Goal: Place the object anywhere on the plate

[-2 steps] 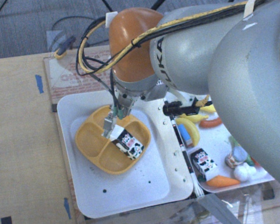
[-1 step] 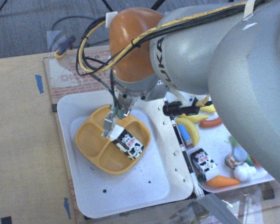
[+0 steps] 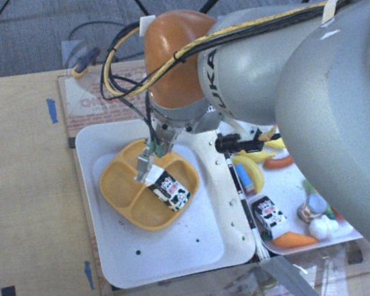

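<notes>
A smooth, glossy yellow plate (image 3: 130, 186), rounded and split into compartments, is seen in the left white bin (image 3: 119, 257) on the pale wooden worktop (image 3: 28, 202). A small boxy carton (image 3: 171, 190) with a black-and-white cow print is lying tilted on the plate's right compartment. The gripper (image 3: 148, 167) is reached down from the grey arm (image 3: 284, 74) to the carton's upper end, where its fingers appear pinched on the carton's top.

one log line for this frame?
gripper above yellow divided plate | cow-print milk carton on plate, right compartment | left bin
</notes>
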Controlling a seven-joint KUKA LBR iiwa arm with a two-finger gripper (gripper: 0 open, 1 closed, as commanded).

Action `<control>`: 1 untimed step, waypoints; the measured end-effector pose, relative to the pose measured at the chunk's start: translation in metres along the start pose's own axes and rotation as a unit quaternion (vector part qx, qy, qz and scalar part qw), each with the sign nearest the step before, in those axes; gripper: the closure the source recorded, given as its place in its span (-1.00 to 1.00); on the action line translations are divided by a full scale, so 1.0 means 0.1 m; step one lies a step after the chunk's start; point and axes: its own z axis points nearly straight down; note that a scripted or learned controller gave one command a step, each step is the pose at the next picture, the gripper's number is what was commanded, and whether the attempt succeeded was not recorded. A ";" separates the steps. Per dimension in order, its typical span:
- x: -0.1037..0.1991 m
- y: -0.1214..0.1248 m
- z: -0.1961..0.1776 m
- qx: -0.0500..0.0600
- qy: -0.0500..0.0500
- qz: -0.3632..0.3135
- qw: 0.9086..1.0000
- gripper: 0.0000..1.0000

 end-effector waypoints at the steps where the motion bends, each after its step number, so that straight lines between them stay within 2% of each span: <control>1: 0.36 0.09 -0.64 -0.002 -0.002 0.206 0.979 -1.00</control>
